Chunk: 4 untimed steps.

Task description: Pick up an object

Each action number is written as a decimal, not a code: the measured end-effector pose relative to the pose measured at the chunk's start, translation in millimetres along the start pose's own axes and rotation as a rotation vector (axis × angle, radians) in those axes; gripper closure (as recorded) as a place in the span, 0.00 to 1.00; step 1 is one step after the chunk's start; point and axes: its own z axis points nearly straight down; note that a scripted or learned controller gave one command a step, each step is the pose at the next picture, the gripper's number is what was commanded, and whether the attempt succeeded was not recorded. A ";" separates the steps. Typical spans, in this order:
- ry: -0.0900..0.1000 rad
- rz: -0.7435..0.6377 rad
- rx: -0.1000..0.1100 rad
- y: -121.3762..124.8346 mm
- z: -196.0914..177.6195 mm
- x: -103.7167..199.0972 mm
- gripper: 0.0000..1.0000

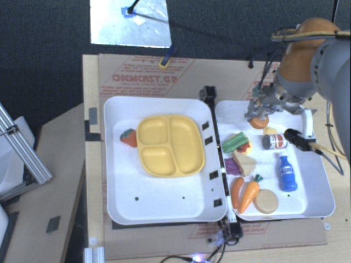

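Note:
My gripper hangs over the far part of the right bin, right above a small orange round object that touches its tips. In that bin lie a green vegetable, a red can, a blue bottle, a cheese wedge, a purple piece, two carrots and a beige disc. A small pale piece sits beside the orange object.
The left bin holds a yellow divided plate and a strawberry to its left. A black clip strip runs between the bins. Cables trail over the right bin's right side. A shiny sheet lies at the back.

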 end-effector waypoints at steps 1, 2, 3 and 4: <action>-0.001 0.000 -0.003 0.3 -64.2 -5.5 1.00; 0.000 -0.003 0.003 1.2 -66.5 -5.3 1.00; 0.002 -0.008 0.005 -13.9 -75.7 39.9 1.00; 0.001 -0.007 0.007 -25.8 -68.9 86.7 1.00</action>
